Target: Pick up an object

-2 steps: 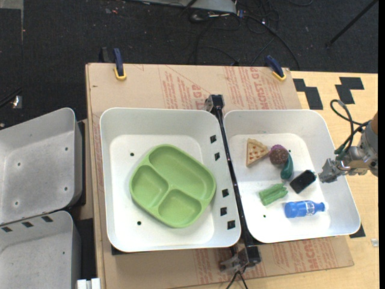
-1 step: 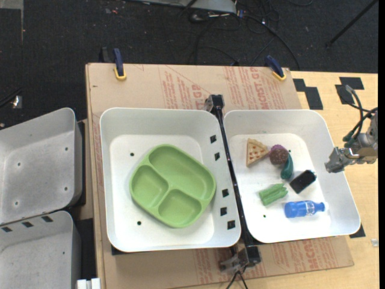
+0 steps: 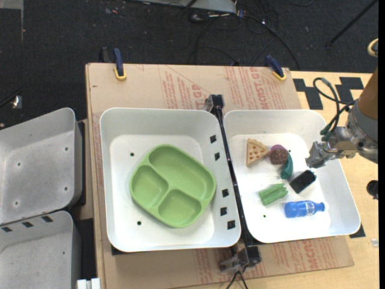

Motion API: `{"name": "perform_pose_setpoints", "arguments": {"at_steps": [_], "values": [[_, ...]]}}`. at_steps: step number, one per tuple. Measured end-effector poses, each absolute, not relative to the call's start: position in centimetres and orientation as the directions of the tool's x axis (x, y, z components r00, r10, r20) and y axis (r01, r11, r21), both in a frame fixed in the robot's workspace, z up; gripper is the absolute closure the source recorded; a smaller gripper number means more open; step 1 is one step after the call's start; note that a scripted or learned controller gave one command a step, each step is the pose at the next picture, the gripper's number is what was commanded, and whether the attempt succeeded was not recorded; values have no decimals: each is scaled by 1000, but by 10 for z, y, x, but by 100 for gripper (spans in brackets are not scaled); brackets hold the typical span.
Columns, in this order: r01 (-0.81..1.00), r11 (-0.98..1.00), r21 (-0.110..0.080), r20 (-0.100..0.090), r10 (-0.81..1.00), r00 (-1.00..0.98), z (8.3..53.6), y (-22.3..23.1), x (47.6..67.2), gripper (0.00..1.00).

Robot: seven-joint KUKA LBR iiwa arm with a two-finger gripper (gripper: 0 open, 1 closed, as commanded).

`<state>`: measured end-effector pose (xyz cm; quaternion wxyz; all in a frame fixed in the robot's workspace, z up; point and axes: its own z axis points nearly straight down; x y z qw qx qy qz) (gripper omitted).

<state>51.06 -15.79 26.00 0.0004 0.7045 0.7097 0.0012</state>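
The gripper (image 3: 317, 156) hangs at the right bin's (image 3: 337, 221) right edge; fingers' state cannot be told. The black block (image 3: 302, 180) lies just below-left, long axis slanting.

A robotics lab: two white bins (image 3: 161, 120) sit on a cardboard sheet (image 3: 174, 83) clamped to a bench, with loose cables (image 3: 264, 23) trailing over dark carpet at the far side.
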Motion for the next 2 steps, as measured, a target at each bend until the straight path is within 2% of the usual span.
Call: {"name": "perform_pose_setpoints", "arguments": {"at_steps": [2], "values": [[1000, 8, 0, 1, 1000, -8, 266, -56, 525, 100]]}}
